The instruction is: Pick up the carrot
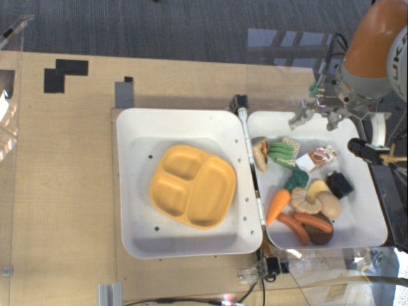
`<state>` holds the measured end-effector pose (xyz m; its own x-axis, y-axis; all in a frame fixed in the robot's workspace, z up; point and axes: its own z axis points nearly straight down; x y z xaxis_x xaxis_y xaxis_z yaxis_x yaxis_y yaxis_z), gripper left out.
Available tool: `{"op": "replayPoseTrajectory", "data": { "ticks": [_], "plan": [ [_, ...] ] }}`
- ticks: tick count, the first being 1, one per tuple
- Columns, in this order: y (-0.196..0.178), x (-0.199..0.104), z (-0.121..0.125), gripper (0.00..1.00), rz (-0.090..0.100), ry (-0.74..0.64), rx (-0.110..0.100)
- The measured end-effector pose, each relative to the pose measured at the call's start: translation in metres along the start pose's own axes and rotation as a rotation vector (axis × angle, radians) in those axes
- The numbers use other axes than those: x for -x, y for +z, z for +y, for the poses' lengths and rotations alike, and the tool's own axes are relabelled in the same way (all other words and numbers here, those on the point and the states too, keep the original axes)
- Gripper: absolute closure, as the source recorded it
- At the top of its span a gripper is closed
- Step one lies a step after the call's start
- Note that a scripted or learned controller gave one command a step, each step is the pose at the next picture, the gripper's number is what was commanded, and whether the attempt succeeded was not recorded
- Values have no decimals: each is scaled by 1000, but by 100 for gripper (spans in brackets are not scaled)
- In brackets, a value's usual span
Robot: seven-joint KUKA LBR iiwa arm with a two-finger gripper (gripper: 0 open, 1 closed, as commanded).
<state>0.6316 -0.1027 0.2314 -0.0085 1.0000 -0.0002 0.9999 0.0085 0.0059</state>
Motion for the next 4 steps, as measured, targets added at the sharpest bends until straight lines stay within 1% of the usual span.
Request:
{"op": "replayPoseTrajectory", "data": {
  "ticks": [1,2,3,4],
  "plan": [
    [24,-35,-100,0,2,-85,-5],
    [141,-17,-119,0,-2,-178,9],
    [130,-19,-115,100,-1,-182,19],
    [130,-19,-115,0,-1,-182,18]
  ]
}}
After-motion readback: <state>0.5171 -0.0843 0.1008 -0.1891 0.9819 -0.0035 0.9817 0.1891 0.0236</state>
